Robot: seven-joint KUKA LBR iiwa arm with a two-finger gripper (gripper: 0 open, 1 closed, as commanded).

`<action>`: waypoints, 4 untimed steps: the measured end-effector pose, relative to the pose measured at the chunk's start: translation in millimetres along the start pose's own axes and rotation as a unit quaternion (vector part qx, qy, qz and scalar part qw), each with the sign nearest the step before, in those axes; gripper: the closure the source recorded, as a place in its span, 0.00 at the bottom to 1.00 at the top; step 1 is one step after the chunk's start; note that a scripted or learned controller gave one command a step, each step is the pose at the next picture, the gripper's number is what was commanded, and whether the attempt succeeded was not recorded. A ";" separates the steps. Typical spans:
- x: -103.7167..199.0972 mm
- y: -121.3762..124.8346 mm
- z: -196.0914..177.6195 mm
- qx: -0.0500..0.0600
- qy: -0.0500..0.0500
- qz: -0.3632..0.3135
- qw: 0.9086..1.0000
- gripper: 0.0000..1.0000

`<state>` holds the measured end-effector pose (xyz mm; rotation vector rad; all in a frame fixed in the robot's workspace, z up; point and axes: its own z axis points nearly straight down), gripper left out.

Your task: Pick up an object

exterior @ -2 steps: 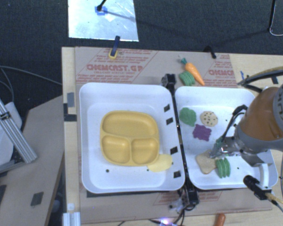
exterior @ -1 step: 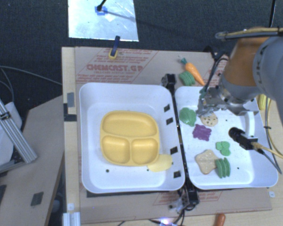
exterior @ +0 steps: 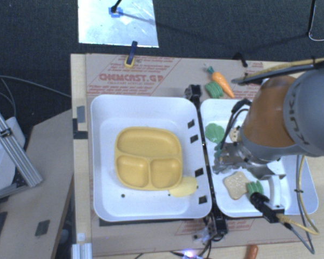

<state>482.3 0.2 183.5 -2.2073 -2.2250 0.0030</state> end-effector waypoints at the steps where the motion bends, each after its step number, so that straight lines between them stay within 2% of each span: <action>1: 51.5 5.8 -136.8 -0.011 0.000 -0.002 1.000 1.00; 2: 100.2 19.0 7.2 0.002 -0.002 0.000 1.000 1.00; 3: 58.0 107.7 -22.1 -0.009 -0.003 0.005 1.000 1.00; 4: 125.5 23.8 73.8 0.003 -0.001 -0.001 1.000 1.00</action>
